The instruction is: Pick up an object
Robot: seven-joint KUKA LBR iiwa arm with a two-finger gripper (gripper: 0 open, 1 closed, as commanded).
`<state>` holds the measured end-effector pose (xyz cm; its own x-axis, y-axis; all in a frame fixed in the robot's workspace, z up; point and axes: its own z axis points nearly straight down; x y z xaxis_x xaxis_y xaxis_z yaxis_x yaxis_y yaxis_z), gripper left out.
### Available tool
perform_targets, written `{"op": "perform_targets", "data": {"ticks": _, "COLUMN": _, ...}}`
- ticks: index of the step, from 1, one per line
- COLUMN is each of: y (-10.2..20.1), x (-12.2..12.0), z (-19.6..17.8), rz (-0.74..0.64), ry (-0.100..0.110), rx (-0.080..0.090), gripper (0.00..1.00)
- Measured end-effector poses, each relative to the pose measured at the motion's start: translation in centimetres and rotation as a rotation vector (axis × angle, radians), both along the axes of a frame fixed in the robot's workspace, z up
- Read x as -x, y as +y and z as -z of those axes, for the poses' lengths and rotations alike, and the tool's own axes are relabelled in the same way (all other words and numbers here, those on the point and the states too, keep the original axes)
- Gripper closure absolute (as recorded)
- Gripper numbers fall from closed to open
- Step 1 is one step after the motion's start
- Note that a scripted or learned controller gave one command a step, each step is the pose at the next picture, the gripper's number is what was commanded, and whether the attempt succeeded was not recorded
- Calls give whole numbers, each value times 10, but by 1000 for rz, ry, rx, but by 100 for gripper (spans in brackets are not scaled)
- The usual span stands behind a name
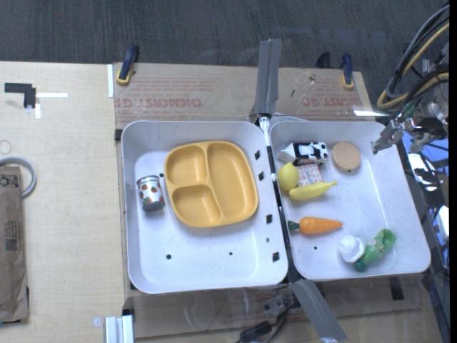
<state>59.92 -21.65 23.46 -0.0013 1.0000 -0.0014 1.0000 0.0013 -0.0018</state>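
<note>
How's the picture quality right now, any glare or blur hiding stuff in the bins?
Camera view: light is even with soft shadows; the carrot, banana and yellow plate read sharp. Mild glare whitens the right bin floor, so the white-and-green toy blends slightly. The tool at the right edge is cluttered and blurry.

Tabletop (64, 163): pale wood at left, brown cardboard sheet (214, 91) with red print under the bins. Two shallow white bins lie on it side by side, touching along their inner edges: left bin (143, 263), right bin (400, 213). Blue clamps pin the cardboard's far edge, one at left (128, 63), one at right (347, 68). On bare wood at far left: brown paper bag (11, 241), grey ring (25, 174) touching its upper end, black bracket (21, 90) near the far corner.
</note>
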Motion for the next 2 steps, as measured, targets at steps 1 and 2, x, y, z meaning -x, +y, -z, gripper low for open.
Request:
{"op": "perform_targets", "data": {"ticks": 1, "y": 77, "x": 0, "z": 52, "rz": -250, "ry": 0, "rx": 0, "gripper": 0}}
{"op": "perform_targets", "data": {"ticks": 2, "y": 95, "x": 22, "z": 136, "rz": -563, "ry": 1, "rx": -2, "gripper": 0}}
